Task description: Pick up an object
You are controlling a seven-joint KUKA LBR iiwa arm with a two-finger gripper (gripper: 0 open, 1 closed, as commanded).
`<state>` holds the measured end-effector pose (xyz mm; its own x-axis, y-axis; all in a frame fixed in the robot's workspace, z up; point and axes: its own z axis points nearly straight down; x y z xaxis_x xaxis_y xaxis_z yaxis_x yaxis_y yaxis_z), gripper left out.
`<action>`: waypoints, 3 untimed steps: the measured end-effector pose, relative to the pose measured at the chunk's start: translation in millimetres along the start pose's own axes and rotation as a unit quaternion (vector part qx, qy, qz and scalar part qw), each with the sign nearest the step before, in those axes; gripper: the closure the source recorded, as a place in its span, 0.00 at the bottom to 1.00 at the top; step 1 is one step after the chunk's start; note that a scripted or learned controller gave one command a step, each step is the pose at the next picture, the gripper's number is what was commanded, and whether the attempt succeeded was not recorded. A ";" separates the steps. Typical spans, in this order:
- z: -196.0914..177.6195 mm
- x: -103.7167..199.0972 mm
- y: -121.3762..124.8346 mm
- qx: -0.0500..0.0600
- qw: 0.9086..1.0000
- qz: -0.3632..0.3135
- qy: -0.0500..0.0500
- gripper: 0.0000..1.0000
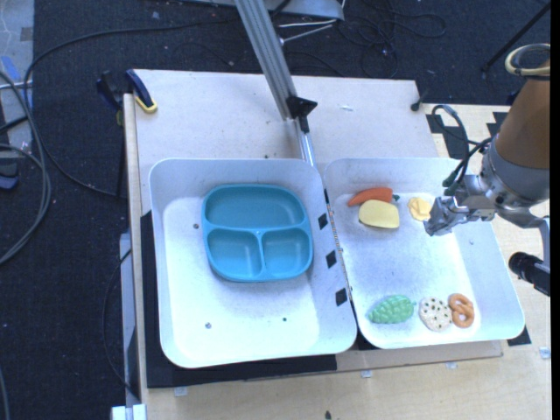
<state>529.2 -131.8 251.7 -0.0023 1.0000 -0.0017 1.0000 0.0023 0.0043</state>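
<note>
Pincer hung low over right bin, near its far edge; width not discernible, nothing seen in its grip. Small pale yellow piece lay just beside it, yellow toy food and orange carrot-like piece further left. Risk: closing off-centre could nudge the small piece toward the bin wall, leaving an empty grasp.

You have a divided tray in the left bin. The pretzel, cookie and leafy piece line the right bin's near edge.
</note>
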 end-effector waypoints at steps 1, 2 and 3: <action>-2.4 50.1 25.7 0.001 1.000 -0.001 0.001 1.00; 1.5 105.4 31.8 0.002 1.000 -0.002 0.001 1.00; 17.3 150.2 51.5 0.001 1.000 -0.001 0.000 1.00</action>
<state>580.4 18.5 234.4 -0.0051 1.0000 -0.0009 1.0000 0.0051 0.0013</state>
